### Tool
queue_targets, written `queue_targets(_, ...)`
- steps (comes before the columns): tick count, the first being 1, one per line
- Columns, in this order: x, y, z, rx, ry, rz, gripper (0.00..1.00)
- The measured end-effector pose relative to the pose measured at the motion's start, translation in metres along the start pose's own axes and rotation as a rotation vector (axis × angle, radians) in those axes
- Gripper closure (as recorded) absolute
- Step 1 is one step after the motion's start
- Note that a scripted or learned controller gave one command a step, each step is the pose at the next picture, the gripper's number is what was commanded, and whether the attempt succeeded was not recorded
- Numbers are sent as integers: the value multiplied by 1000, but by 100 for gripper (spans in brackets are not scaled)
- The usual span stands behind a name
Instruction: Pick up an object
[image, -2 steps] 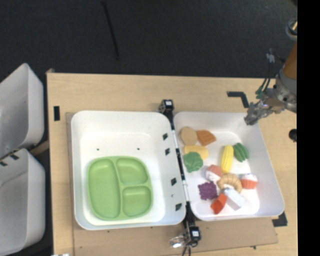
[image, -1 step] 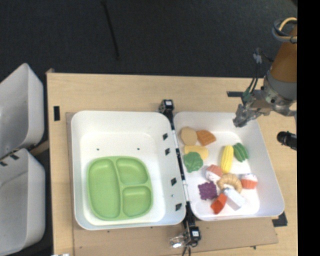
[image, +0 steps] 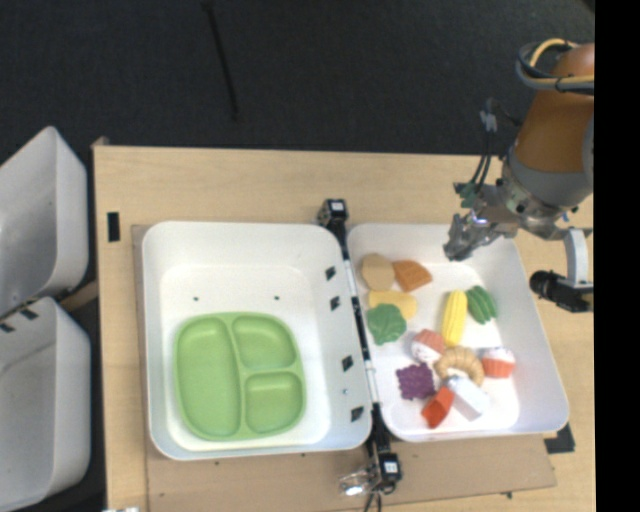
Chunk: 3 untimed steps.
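Although no brand, label or writing can be read anywhere on the bench, the surfaces are plain enough: a light wooden table carries two shallow white bins side by side, with dark floor beyond its far edge and pale white shapes at the left. The left bin holds a green divided plate with three compartments, lying toward its near side. The right bin holds a cluster of toy food: a tan piece touching an orange piece at the far left, a yellow piece just nearer, green broccoli, a corn cob beside a green vegetable, purple grapes, a croissant and a red piece nearest. The gripper hangs over the far right part of the right bin (apart from the food, nothing between its tips), and whether its pincer is apart or together cannot be told.
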<state>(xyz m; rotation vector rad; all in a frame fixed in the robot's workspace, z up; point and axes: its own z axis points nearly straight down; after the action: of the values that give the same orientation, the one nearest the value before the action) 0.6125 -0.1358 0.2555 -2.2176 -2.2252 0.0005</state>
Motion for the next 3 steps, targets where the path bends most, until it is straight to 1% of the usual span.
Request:
queue_targets(1,41,-23,15,0,-1,1,100)
queue_targets(2,85,-29,11,0,1,-2,100)
queue_targets(3,97,-40,25,0,-1,1,100)
